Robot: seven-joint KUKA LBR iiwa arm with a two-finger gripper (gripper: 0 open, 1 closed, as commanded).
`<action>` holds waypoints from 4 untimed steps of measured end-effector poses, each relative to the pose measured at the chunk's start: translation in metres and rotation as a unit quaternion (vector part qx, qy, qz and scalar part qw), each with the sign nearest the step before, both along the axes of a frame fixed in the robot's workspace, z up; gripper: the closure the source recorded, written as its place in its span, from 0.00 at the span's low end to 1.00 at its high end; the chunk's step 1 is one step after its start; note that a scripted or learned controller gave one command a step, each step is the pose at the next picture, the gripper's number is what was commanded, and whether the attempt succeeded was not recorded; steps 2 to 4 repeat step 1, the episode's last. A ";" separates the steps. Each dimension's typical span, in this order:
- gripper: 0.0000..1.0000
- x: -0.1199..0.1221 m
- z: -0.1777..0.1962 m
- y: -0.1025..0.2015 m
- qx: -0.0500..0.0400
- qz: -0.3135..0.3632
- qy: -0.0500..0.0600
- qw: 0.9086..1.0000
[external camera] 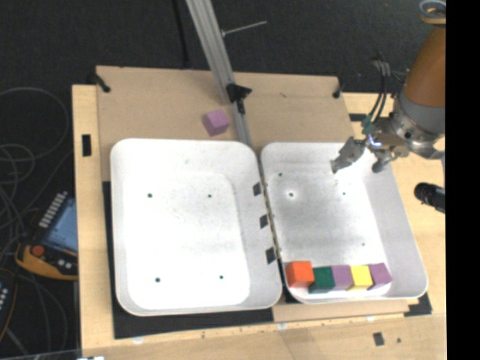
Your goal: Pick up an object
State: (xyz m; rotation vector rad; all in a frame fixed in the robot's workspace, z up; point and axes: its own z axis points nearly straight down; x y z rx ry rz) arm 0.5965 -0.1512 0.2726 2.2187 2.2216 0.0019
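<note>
Along the right bin's (390, 223) near edge sits a row of blocks: an orange block (301, 272), a green block (323, 277), a purple block (342, 276), a yellow block (362, 276) and another purple block (379, 274). A further purple block (216, 122) lies on the bench behind the left bin (187, 223). My gripper (363, 158) hangs over the right bin's far right corner, well away from the row. Its two fingers stand apart, with nothing between them.
A slanted metal pole (214, 47) runs from the top of the view down to the gap between the bins. Cables and a handheld pendant (52, 235) lie on the floor to the left of the bench.
</note>
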 end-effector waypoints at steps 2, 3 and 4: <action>0.00 -0.105 -0.095 -0.017 0.001 -0.003 0.006 1.000; 0.00 -0.105 -0.095 -0.017 0.001 -0.003 0.006 1.000; 0.00 -0.105 -0.095 -0.017 0.001 -0.003 0.006 1.000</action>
